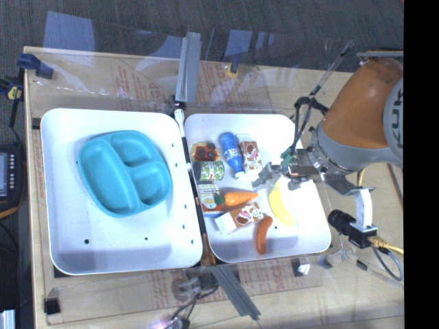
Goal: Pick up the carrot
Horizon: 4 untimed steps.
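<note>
Hanging over the right bin [312, 242], my gripper [269, 175] sits above its right-centre, reaching in from the right side of the camera view. My fingers [263, 178] are too small and blurred against the wrist hardware to read; I cannot tell whether they are apart or together. Nothing shows between them.

Nearest the front rim of the right bin: a reddish sausage-shaped piece [262, 234], lying nearly upright in the view. Just left of it, a small printed packet [240, 216], tilted.

Next back: the carrot [238, 198], orange, lying roughly crosswise with its green end toward the divider between the bins. It rests on the bin floor, below and left of my gripper, apart from it. To its right, a banana [280, 207], yellow, curved, lying just under my wrist.

Further back: a green-labelled can [209, 172] near the divider, a dark round item [204, 151] behind it, a blue bottle [231, 153] lying tilted, and a red-patterned packet [250, 155] just beside the bottle.

Left bin [62, 129]: holds a blue compartment tray [125, 172], three sections, set at a slant.

Farthest: a grey upright bar [186, 67] stands at the back, in line with the gap between the two bins.
</note>
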Each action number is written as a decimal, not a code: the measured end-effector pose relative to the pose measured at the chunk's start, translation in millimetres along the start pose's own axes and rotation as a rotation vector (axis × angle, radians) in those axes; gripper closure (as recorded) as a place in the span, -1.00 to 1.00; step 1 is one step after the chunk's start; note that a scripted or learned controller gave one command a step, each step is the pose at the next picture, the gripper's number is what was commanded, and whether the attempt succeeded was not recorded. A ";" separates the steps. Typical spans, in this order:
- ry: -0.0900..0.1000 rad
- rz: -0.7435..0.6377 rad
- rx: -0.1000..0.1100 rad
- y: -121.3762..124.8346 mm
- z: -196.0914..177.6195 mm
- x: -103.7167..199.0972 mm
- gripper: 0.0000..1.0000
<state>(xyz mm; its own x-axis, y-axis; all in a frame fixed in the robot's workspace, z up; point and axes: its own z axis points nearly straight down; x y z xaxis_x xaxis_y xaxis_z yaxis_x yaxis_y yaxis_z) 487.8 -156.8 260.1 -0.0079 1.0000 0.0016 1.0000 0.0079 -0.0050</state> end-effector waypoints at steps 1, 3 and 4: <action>-0.001 -0.086 0.002 26.7 105.9 19.7 -1.00; -0.023 -0.323 -0.032 37.3 144.5 25.1 1.00; -0.023 -0.323 -0.032 37.3 144.6 25.4 -1.00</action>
<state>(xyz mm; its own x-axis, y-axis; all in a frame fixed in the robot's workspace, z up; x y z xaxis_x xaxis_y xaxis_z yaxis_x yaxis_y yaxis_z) 524.2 -130.9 115.4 -0.3249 0.9454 -0.0244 0.9453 0.3254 0.0239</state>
